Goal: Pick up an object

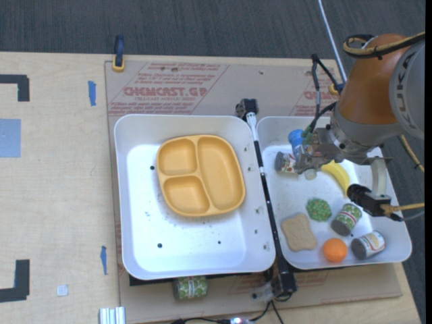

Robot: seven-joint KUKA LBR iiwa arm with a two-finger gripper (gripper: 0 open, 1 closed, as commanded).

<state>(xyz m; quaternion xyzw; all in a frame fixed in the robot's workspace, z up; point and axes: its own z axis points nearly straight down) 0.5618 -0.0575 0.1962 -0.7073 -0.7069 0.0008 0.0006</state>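
Bench (54, 201): two bins, gripper (307, 159) low in right bin (398, 248) beside banana (337, 176). Grasp state: cannot tell. Risk: crowded items; off-centre closure nudges banana aside, grasp fails.

Read "CHEMCAST GP" in large red letters, upside down, on the brown paper-covered sheet (177, 86) under the two bins, near its far edge. Saw the same red wording repeated at a slant toward the sheet's far right corner, partly hidden by the arm. Found smaller red lines around the large wording too fine to read. Found labels on the cans (347, 218) too small to make out.
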